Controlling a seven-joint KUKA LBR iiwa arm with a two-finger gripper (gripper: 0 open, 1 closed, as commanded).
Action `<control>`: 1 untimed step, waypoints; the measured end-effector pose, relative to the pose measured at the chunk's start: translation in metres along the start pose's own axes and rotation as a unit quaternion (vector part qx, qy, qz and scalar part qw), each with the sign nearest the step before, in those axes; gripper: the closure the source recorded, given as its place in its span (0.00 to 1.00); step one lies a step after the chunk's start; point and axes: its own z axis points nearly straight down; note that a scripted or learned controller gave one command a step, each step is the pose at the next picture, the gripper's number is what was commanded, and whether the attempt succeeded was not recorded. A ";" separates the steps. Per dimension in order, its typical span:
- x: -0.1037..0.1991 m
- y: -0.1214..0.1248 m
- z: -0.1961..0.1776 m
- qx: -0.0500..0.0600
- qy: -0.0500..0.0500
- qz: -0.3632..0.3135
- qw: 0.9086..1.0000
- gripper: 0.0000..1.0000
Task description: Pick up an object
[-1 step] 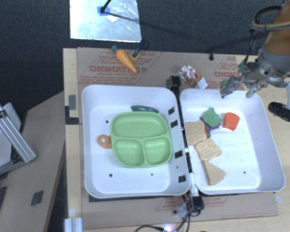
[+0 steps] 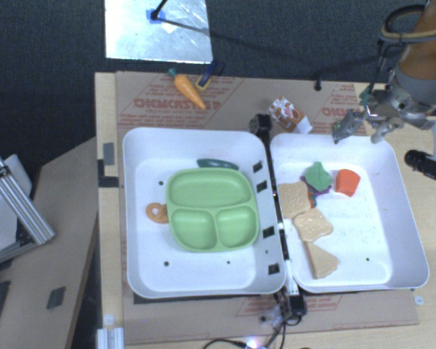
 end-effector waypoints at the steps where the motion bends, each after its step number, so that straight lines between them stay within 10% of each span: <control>1: -0.002 0.002 0.061 0.002 0.000 0.001 1.000 0.00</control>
